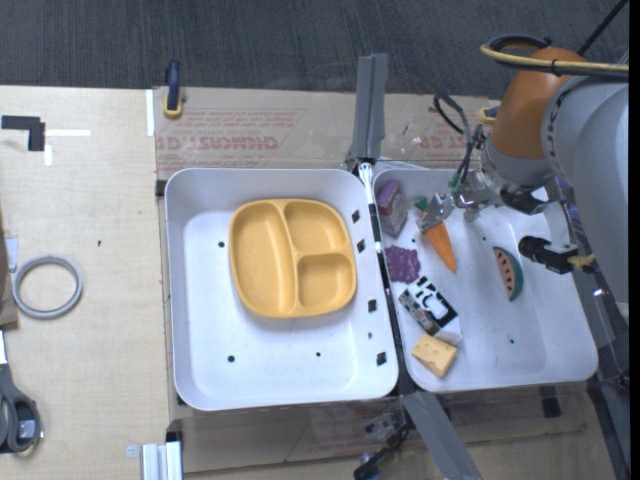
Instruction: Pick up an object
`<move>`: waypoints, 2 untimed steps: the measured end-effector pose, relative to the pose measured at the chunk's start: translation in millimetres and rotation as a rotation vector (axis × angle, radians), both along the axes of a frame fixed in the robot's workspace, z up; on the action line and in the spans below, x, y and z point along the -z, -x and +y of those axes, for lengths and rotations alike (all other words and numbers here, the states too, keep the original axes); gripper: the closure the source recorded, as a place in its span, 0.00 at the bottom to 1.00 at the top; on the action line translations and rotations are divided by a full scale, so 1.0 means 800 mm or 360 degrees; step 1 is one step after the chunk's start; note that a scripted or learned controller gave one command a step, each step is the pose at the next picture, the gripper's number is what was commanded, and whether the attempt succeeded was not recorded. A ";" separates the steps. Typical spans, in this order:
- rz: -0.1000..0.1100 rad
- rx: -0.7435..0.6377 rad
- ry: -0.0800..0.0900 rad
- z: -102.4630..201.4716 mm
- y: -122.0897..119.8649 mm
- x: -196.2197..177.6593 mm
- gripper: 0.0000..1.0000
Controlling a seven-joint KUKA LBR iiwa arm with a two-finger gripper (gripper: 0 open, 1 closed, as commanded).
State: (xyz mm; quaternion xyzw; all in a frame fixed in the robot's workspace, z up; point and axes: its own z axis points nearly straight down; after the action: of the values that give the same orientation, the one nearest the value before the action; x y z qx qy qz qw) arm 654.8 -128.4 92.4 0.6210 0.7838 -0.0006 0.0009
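**Inspector:** Carrot [441, 245] lies in your right bin [560, 363], tip toward the cheese wedge [434, 354], leafy end just under the claw [462, 196].

**Operator:** Grasped?

**Inspector:** Not lifted yet. You cannot tell how wide the claw stands; pickup remains outstanding.

A single fixed camera looked down from above the tabletop [80, 208] at a slant, far enough off to take in both white bins: the left bin [190, 298] near the frame's middle, the right bin [560, 348] toward the right, where the arm [590, 128] reached in.
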 end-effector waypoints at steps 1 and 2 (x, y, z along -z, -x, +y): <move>0.0001 -0.0025 0.0001 0.002 0.016 0.000 0.00; 0.0000 -0.0160 -0.0001 0.070 0.040 -0.125 0.00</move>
State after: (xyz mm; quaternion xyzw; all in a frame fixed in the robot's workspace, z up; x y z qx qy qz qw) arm 622.7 -72.4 192.3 0.5808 0.8140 -0.0002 0.0007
